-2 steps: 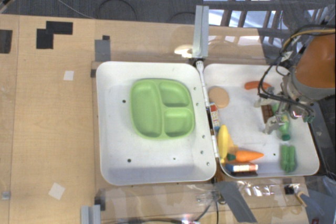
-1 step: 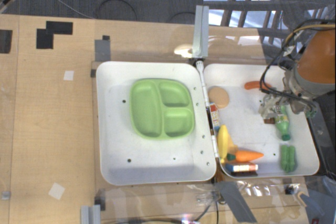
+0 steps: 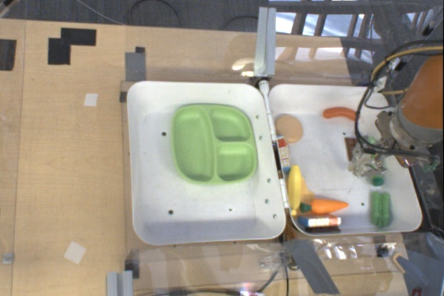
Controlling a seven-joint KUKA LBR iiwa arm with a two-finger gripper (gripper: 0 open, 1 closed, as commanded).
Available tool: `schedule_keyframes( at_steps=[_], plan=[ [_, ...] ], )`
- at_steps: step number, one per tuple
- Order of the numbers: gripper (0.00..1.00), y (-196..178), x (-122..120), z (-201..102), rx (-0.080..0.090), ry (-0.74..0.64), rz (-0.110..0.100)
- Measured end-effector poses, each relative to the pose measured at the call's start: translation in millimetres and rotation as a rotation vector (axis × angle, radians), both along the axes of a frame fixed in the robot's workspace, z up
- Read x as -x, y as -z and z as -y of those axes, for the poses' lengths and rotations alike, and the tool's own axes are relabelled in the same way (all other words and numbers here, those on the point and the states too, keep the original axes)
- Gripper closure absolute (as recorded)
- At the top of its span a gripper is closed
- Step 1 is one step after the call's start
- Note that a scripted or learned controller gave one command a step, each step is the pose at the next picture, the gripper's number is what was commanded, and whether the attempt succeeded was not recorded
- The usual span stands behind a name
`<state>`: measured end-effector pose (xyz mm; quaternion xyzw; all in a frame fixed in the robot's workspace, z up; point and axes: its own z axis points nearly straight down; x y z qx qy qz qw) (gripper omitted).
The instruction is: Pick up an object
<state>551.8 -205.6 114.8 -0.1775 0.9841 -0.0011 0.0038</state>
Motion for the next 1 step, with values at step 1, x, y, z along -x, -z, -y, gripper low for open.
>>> schedule_keyframes(
  at_steps=[1],
  plan=[
    [0.0, 0.2, -0.1, -0.4, 0.0, 0.0, 0.0]
  ],
)
